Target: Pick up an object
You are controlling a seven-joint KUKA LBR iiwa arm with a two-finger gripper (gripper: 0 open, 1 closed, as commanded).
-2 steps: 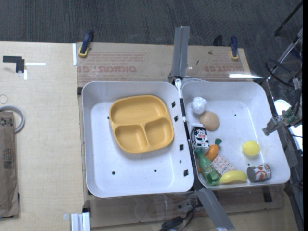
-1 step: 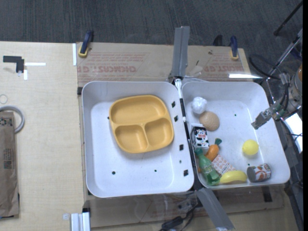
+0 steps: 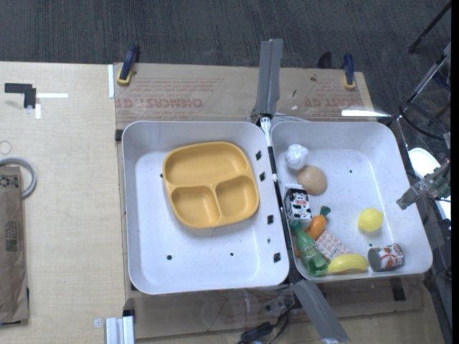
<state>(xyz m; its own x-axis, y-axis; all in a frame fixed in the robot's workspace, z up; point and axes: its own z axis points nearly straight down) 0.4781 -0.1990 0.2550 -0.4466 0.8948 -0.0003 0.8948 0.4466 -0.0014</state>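
Here the hand [image 3: 424, 188] sits at the far right edge of the view, just outside the right wall of the right-hand shallow white bin [image 3: 399, 153], and it is too small and cluttered against the dark frame behind it to say whether it is released or clenched; nothing can be made out in it. Nearest to it inside that bin lies a small yellow ball [image 3: 371, 220], apart from the rest, and below that a short tin can with a red and white label [image 3: 386, 257] lies on its side near the bin's lower right corner. Further left, a yellow banana [image 3: 347, 264] touches a green plastic bottle [image 3: 310, 254], with an orange carrot with a green top [image 3: 317, 225] and a checked red and white packet [image 3: 332, 245] crowded among them. Above these stand a small black and white cow-patterned carton [image 3: 298, 205], a tan egg-shaped object [image 3: 312, 180] and a crumpled white ball [image 3: 296, 155]. The left-hand shallow white bin [image 3: 140, 213] holds a yellow plastic plate with three compartments [image 3: 210, 183]. Both bins rest on the pale wooden desk [image 3: 57, 135]. As for progress, I judge the pick not yet begun: every object lies in a bin, and the reach, descent, grasp and lift all remain. The yellow ball looks the easiest target, being isolated and closest.
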